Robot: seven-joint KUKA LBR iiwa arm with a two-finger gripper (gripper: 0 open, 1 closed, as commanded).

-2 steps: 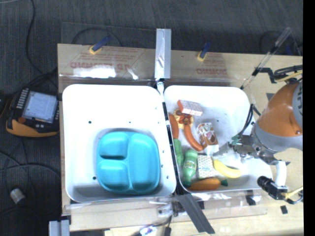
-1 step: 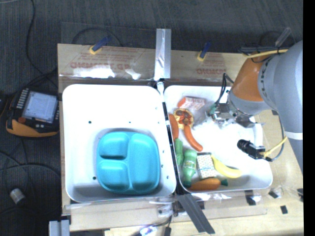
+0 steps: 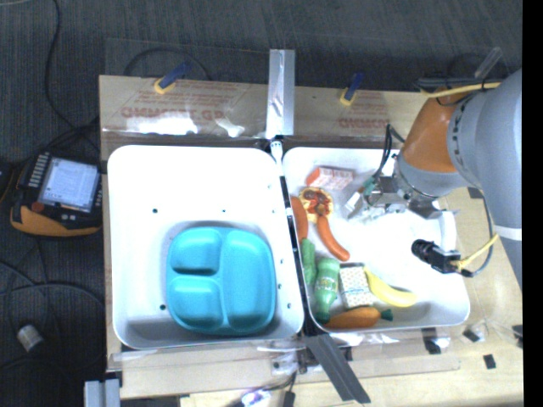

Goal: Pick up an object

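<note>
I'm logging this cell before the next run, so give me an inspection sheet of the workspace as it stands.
Surface: bench bears two white bins side by side.
Job's things: right bin holds toy food: banana, carrot, green bottle, sausage.
Clutter: blue divided tray in left bin.
Grippers: gripper low over right bin, holding nothing visible.
Cables: black cables on the floor.
Surroundings: handheld pendant left of bench.

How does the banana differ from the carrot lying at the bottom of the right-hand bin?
The banana is yellow and curved; the carrot is orange and nearly straight. The banana lies right of the small boxed item, while the carrot lies below it, along the bin's near wall. Both are toy foods lying flat in that bin.
</note>
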